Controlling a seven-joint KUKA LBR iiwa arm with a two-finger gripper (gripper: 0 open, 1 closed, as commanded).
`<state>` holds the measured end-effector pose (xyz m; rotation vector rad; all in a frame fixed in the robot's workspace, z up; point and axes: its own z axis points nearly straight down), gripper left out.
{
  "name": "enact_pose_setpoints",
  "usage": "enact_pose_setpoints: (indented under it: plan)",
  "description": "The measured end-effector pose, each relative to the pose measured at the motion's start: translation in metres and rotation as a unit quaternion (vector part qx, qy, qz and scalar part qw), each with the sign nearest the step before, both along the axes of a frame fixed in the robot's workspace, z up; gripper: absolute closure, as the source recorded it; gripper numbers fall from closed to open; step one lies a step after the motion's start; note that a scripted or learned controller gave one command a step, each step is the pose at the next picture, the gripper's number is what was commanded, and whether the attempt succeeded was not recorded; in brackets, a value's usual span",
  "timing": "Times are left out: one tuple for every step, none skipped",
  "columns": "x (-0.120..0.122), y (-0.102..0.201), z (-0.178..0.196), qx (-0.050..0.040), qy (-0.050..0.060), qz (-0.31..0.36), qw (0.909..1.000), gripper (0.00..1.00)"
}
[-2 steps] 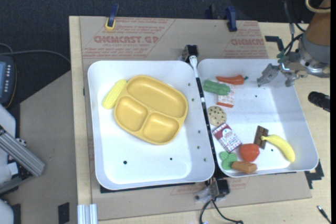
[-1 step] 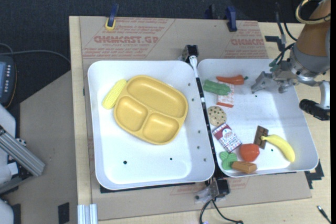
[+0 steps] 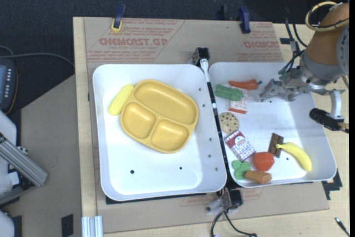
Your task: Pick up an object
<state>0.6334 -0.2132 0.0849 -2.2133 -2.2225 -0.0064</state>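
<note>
Toy food, likely light, stiff and slick, is seen along the near edge of the right bin (image 3: 327, 166), the banana (image 3: 296, 155) best taken across its middle, while the gripper (image 3: 280, 90) hangs far-side, its fingers' spread unclear.

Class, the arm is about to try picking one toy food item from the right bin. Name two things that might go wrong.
1. The red tomato, green leafy piece and orange sausage touch at the right white bin's near edge, so a grab may catch two.
2. The gripper is above bare floor, so shutting there would likely grasp nothing.
</note>
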Motion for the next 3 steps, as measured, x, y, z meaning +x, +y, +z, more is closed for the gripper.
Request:
enact_pose_setpoints:
  plan:
    - [0.000,-0.001,0.012,-0.0026,-0.001,0.000,1.0000,1.00]
    - [0.011,-0.007,0.065,-0.0050,-0.004,-0.002,1.0000,1.00]
    - [0.012,-0.005,0.130,-0.0047,-0.004,-0.002,1.0000,1.00]
